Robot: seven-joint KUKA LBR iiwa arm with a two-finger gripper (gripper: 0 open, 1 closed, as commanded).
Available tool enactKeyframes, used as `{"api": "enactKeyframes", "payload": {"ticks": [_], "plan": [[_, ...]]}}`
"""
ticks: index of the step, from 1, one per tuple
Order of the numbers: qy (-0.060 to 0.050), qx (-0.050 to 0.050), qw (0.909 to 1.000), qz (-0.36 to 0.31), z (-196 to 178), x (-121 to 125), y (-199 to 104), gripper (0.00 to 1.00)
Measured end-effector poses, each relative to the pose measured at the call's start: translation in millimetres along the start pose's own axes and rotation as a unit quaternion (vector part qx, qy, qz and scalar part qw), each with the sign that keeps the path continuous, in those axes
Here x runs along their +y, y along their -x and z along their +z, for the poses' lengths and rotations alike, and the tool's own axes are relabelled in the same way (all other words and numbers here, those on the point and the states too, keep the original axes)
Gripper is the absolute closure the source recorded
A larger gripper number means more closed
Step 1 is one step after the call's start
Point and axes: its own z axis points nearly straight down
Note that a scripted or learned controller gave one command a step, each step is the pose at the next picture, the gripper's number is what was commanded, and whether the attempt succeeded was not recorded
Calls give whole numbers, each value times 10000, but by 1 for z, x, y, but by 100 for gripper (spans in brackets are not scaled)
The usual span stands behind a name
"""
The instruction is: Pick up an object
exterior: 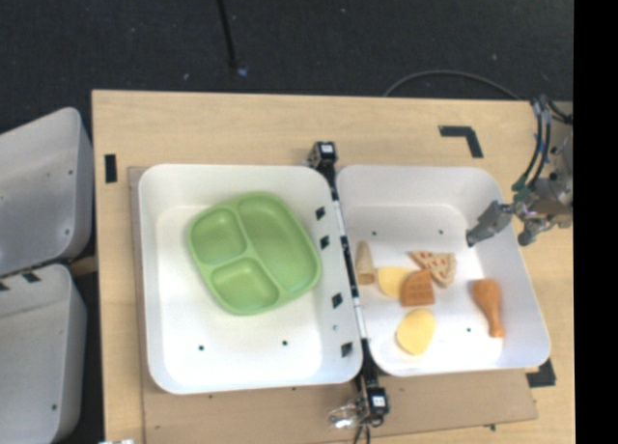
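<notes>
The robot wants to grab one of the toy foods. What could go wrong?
The foods huddle close: the orange wedge touches the pale yellow piece and the waffle-like slice, so grabbing one might nudge or catch another. The flat yellow round lies low and could slip away. The gripper sits at the right bin's edge, so it might bump the rim.

Gripper [508, 226]: two dark grey fingers [486, 223], blunt and slightly tapered, mounted on a lighter grey metallic wrist block at the frame's right side. Above the block, a cluster of thin cables [537, 157], green and bluish among them, runs along a grey upright part of the arm. Detail of screws or markings is too blurred to make out.
</notes>
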Motion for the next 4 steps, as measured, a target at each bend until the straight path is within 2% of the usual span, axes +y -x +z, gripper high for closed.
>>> {"api": "enactKeyframes", "payload": {"ticks": [1, 2, 3, 4], "plan": [[49, -13, 10000, -15, -5, 2, 0, 0], [32, -11, 10000, -9, 42, 11, 0, 0], [32, -13, 10000, -4, 86, 7, 4, 0], [29, -11, 10000, -5, 149, 5, 9, 0]]}}
